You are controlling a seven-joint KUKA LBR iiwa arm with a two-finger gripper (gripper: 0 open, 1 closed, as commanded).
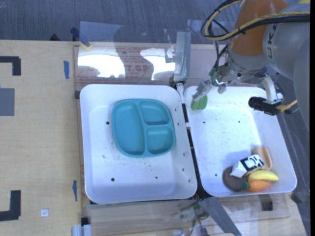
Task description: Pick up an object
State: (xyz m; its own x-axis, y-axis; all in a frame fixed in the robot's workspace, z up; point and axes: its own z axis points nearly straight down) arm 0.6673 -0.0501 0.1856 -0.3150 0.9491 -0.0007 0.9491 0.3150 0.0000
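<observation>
Arm (275, 33) first: it comes in from the right and hangs over the far edge of the right bin (221, 132), with the gripper (203, 93) low at that bin's far left corner, close beside the divide between the two bins. The left bin (98, 171) lies across that divide from the gripper and holds a teal divided plate (142, 127), level with the tool and a little nearer the camera.

Diagonally across the right bin from the gripper, well apart from it, is a small heap in the near right corner: a banana (263, 175) on top of an orange piece (258, 185), a brown lump (231, 180), a black-and-white box (251, 163) and a tan bun-like item (265, 155), all touching.

The smallest thing is the one that matters, a green piece (199, 102) directly under the gripper tip. I cannot tell whether the gripper is wide or narrow, nor whether the green piece is gripped or merely lying beneath it.

I judge the pick to be at the grasp stage. To do it well I want the tool centred over the green piece, clear of the bin wall beside it, closed firmly, then lifted straight up and slowly, so a slip shows early. If it comes up bare, the heap is a poor second choice because the items crowd each other.
</observation>
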